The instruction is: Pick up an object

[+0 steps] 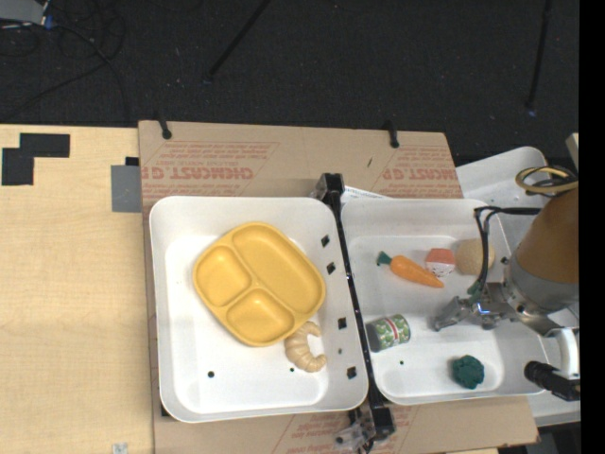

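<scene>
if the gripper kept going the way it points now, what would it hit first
The gripper points left across the right bin; likely the small green can first, though its height above the bin floor is unclear.

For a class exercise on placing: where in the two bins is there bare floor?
Left bin: bare along its near edge, left of the croissant, below the yellow tray. Right bin: bare between can and green lump. Crowded around carrot and tool.

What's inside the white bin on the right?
The right bin holds a toy carrot, a small green can, a dark green lump and a red-and-white piece. The arm covers its far right side.
</scene>
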